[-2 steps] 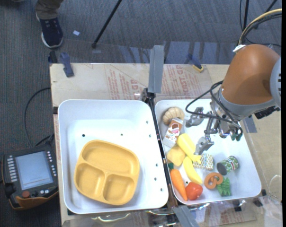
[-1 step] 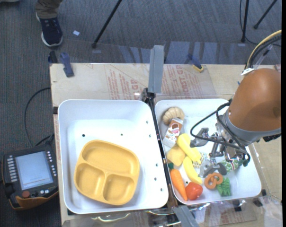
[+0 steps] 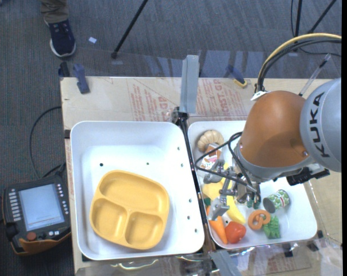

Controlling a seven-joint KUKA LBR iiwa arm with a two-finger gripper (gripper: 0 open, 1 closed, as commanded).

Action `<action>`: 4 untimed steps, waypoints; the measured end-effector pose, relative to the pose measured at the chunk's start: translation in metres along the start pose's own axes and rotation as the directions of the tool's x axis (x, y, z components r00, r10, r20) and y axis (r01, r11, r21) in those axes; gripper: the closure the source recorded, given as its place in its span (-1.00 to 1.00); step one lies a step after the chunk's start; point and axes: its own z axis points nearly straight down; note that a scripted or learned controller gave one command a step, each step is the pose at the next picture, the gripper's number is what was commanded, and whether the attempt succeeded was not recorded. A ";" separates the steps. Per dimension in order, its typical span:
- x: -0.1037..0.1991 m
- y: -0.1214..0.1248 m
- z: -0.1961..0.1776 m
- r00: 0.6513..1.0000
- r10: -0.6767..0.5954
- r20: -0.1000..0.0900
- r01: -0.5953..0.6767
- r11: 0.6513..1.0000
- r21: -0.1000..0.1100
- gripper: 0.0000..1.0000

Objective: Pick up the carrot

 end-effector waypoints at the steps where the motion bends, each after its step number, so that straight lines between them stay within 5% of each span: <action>1: -0.044 0.056 -0.001 0.991 0.131 0.002 -0.131 0.991 0.000 -1.00; 2: -0.063 0.144 0.046 0.997 0.082 -0.001 -0.082 0.997 0.001 -1.00; 3: -0.065 0.144 0.033 0.997 0.079 0.005 -0.079 0.997 0.000 1.00; 4: -0.111 0.164 0.098 0.980 0.199 0.005 -0.199 0.980 0.000 1.00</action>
